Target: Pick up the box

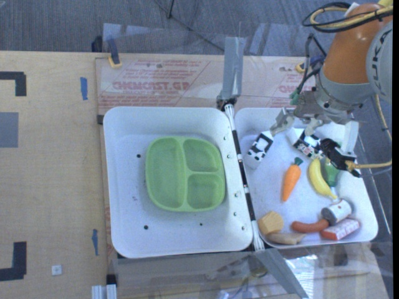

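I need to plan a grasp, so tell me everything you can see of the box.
The box is small, red and white, seemingly cardboard. It lies flat, tilted slightly, in the near right corner of the right bin. A white cylinder sits right beside its top edge, a sausage just to its left. The end effector is at the bin's far side.

1. 2 white bins sat side by side; the left bin [118,185] held a green divided plate [185,174].
2. The right bin [368,220] held a cow toy [259,147], carrot [290,180], banana [320,179], sausage [308,225], cheese wedge [270,222] and a red-and-white box [340,229] at its near right corner.
3. The gripper [307,126] hung over the bin's far end, well apart from the box.
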You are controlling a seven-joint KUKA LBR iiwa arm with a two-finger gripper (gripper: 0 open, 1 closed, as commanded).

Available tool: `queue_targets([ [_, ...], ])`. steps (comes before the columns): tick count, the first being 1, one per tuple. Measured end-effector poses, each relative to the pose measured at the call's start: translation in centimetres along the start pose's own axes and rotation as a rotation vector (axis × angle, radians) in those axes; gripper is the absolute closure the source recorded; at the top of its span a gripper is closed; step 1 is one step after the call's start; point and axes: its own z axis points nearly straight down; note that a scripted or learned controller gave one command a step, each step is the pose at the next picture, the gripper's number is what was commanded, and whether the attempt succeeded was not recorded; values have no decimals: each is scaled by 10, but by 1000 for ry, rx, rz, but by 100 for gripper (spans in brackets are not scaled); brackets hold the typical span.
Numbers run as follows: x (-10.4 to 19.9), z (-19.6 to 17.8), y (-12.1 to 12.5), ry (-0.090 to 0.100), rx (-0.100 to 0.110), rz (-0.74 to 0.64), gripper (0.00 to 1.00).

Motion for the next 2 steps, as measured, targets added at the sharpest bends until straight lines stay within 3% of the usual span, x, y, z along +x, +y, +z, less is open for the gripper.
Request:
queue_targets([
  [1,36,17,-105,0,0,-56,0],
  [2,-9,-141,-145,-2,-2,-89,0],
])
